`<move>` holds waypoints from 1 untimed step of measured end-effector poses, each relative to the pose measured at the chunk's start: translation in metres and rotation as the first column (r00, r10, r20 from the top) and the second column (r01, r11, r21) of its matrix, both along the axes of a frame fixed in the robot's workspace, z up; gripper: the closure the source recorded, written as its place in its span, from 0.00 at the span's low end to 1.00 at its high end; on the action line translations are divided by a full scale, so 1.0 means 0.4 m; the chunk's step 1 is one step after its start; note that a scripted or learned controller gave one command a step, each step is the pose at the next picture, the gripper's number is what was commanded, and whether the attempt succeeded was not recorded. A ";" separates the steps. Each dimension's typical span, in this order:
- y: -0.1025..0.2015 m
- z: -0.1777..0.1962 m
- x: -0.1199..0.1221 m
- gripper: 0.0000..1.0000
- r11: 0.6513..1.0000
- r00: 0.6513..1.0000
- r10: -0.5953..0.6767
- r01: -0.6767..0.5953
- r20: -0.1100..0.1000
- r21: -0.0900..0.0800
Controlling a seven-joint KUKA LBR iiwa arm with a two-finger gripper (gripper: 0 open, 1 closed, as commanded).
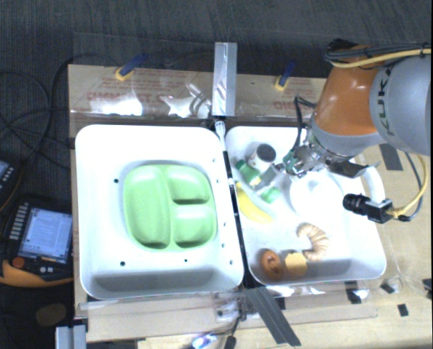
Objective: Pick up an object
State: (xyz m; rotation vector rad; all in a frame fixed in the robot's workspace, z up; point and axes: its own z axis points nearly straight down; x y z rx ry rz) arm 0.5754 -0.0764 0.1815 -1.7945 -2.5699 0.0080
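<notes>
Here the grey arm [391, 100], with its orange band, reaches in over the right bin [362, 264], and its hand [292, 162] sits low over that bin's upper middle. Whether the hand is released or clenched cannot be told from this slant; nothing can be made out gripped in it.

Taking the right bin as the landmark: a cluster of small things lies in its upper left part, just beside the hand. A grey-and-white cylinder [263, 153] lies nearest the bin's top, green pieces [247, 171] sit just below it, and a yellow banana-shaped piece [252, 208] lies below those, close to the bin's left wall. Near the bin's bottom wall rest a brown round doughnut-like thing [271, 262], a tan block [296, 263] touching it, and a curved pale shrimp-like piece [315, 240] just above the block.

To the left of the right bin, touching it along the shared edge, stands the left bin [100, 267], which holds a green divided tray [172, 205]. Both bins rest on the surface [405, 297].
</notes>
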 end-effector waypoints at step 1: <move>-0.064 -0.235 -0.023 0.00 0.955 0.955 0.296 -0.296 0.013 0.001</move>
